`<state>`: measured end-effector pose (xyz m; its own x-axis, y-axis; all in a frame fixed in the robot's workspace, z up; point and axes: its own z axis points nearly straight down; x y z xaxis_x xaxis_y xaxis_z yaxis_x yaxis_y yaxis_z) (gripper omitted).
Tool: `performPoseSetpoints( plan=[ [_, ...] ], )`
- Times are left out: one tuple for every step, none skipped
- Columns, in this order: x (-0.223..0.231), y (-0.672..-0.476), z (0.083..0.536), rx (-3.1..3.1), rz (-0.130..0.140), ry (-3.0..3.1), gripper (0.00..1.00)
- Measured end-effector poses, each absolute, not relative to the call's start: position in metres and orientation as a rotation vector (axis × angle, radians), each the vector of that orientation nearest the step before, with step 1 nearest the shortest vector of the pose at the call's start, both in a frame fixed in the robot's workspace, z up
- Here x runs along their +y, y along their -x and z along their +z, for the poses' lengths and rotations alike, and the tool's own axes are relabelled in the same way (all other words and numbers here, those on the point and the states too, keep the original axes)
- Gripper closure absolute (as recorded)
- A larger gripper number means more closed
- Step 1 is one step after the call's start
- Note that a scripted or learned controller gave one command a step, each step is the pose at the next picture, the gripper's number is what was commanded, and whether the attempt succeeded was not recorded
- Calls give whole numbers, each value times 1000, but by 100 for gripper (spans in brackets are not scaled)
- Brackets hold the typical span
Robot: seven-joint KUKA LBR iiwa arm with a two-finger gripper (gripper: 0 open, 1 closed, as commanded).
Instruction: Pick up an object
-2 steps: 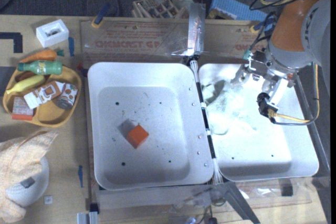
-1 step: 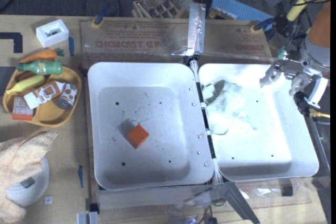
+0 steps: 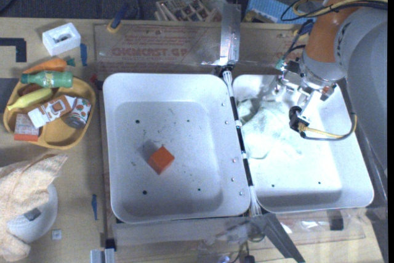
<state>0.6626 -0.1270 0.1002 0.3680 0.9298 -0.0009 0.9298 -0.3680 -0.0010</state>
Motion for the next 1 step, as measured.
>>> performPoseSetpoints(
  plan=[
    [-119, -627, 88, -1726, -6, 2630, 0]
  ],
)
